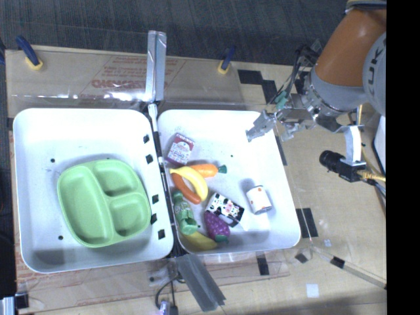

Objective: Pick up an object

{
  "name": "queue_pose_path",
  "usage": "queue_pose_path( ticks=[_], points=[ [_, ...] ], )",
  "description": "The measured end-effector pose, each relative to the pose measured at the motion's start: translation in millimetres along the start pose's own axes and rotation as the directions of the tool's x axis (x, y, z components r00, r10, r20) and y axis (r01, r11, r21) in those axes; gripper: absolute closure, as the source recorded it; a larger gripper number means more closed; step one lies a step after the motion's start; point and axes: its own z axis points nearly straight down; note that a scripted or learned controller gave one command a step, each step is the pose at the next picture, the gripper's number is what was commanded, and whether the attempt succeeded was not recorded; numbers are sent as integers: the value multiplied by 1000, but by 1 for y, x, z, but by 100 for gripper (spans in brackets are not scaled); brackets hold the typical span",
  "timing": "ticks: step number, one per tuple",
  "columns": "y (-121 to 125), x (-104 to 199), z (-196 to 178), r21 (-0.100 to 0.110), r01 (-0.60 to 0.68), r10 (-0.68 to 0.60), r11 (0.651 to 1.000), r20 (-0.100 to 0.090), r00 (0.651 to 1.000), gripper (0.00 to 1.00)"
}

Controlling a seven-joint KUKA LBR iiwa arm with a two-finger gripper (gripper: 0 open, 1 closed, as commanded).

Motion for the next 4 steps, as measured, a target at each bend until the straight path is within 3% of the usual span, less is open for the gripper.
queue_pose_path(
  ticks=[1,2,3,4],
  points=[
    [18,23,178,-15,-105,105,994,-1,994,0],
    [17,73,196,-3,-2,2,1000,-1,1000,0],
    [-86,66,198,-2,50,-50,999,-1,999,0],
    [-85,65,188,-2,54,-54,999,1,999,100]
  ],
)
